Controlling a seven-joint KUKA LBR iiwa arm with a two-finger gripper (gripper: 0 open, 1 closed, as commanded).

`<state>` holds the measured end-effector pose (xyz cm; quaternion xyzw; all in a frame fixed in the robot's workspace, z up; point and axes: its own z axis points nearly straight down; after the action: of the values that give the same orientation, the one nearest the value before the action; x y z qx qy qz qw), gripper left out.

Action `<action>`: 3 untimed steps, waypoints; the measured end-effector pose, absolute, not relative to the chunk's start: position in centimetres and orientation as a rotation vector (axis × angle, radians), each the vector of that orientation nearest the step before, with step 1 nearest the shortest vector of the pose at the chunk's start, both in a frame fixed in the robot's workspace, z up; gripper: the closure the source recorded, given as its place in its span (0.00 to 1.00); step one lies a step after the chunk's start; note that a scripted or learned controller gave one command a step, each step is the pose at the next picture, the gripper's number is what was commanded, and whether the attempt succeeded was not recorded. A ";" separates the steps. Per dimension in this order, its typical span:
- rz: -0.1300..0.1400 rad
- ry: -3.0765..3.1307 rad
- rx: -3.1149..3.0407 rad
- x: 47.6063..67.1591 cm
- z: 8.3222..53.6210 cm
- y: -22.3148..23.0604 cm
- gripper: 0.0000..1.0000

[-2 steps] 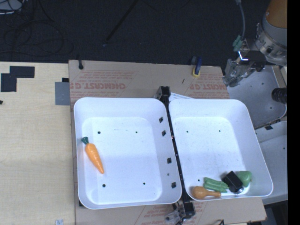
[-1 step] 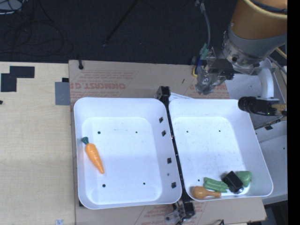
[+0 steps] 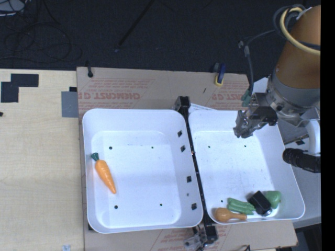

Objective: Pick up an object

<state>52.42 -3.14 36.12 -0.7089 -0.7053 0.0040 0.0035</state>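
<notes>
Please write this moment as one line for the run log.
gripper: above right bin, far side, holds nothing | carrot: left bin | green, black, orange items: right bin near edge

The bench (image 3: 36, 156) (pale wood) bears cardboard (image 3: 157, 90) under two bins (image 3: 89, 140).

two shallow bins of smooth white plastic sit side by side – the left bin (image 3: 133, 120) and the right bin (image 3: 235, 166) both have a faint sheen. under them lies a sheet of matt brown cardboard (image 3: 152, 88) with printed lettering, resting on a pale, wood-look bench top (image 3: 36, 166). a toy carrot (image 3: 105, 175) looks like smooth orange plastic. a green pea pod (image 3: 242, 205), a tan pear-shaped toy (image 3: 229, 215) and a matt black block (image 3: 259, 202) also look plastic. the gripper (image 3: 243, 129) is dull grey metal – the arm (image 3: 301, 51) above it has a glossy orange band.
</notes>
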 end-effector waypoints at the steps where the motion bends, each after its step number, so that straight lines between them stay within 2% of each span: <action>1: 0.010 -2.220 -2.212 53.7 31.1 1.7 1.00; 2: -0.002 -2.232 -2.206 49.2 35.2 10.6 1.00; 3: -0.009 -2.220 -2.231 47.6 44.6 3.8 1.00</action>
<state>47.59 3.81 44.57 -0.7088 -0.7054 -0.0028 -0.0029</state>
